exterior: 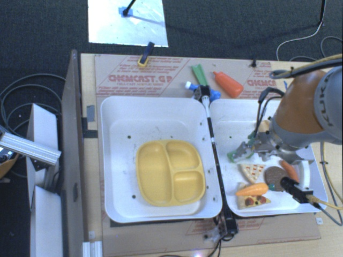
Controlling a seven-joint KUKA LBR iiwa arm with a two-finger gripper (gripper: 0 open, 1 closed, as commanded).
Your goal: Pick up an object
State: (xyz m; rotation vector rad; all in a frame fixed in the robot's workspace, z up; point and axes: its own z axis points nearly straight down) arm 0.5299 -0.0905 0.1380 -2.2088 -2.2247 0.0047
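Claw [247, 150] down in right bin [236, 116], over a green piece [234, 156]; whether my fingers are spread or pinching, can't tell. Step: reaching to grasp; next I'd need to close on it and lift. Count: one pizza slice [252, 171], two carrots [252, 189], one brown disc [274, 174], one yellow tray [170, 171] in left bin [120, 116].

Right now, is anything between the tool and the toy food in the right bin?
Nothing visible. The tool hangs low over the right bin, beside the waffle wedge, with the carrot and pizza slice lying uncovered nearer the front.
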